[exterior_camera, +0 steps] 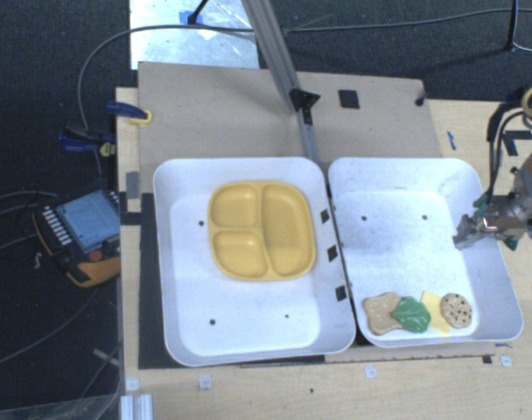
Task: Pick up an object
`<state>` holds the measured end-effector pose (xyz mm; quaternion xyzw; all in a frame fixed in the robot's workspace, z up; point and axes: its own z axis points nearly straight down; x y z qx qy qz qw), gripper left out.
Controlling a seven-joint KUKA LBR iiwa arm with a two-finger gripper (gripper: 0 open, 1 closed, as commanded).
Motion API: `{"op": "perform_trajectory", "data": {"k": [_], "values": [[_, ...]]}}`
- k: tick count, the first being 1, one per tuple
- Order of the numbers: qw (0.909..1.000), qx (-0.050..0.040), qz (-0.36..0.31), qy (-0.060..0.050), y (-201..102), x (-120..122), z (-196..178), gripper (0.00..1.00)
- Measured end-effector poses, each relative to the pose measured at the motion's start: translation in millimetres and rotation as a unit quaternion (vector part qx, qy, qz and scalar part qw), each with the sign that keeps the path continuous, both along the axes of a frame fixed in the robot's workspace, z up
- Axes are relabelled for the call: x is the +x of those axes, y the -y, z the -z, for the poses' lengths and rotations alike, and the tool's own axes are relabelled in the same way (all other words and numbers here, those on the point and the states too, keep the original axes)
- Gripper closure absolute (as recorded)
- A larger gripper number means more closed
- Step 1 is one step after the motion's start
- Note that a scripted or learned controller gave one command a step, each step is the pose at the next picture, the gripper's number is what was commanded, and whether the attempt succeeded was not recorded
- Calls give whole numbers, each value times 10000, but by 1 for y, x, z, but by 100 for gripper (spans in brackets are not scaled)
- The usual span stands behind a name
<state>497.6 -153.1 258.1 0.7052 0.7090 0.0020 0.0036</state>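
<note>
Four food pieces (416, 312) lying along right bin's (397, 182) near edge; gripper (478, 230) hovering at right edge, jaws' state unclear.

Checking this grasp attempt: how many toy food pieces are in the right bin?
4, along the right bin's front edge: toast, green leaf, yellow cheese partly under the leaf, cookie. More could hide beneath.

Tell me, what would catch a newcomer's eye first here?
Probably the yellow divided plate, lying alone in the left white bin. Next, the toy food huddled in the right bin's near corner: a bread slice, a green leaf and a cookie.
</note>
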Motion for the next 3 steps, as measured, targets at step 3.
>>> {"op": "perform_trajectory", "data": {"k": [3], "values": [[10000, 22, -32, -17, -151, 73, 7, 100]]}}
